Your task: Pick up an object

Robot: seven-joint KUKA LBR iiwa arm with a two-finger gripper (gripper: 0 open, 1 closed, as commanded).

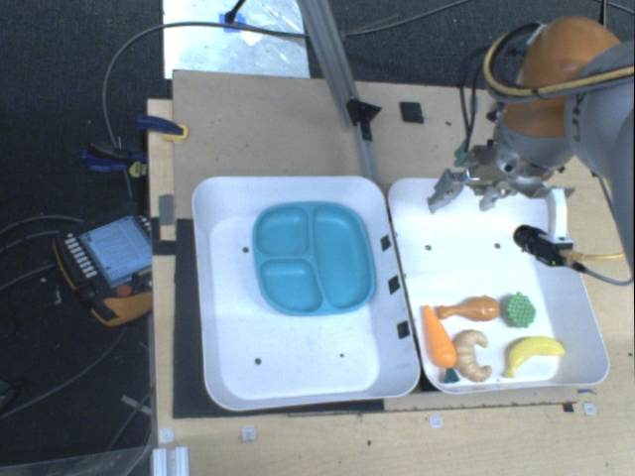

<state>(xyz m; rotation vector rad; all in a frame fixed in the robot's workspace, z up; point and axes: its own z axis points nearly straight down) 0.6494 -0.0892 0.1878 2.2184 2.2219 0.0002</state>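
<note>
desk (268,117): brown board top, seen from above at a slant
left bin (223,296): shallow, white, lies flat on the desk, near its middle
right bin (466,256): shallow, white, lies just beside the left bin, their inner rims touching or nearly so
black mat (181,315): dark sheet under the left bin, showing along its left and front edges
small black square (412,113): lies on the bare desk behind the right bin
clamps (149,127): blue and yellow, grip the desk's left edge
</note>
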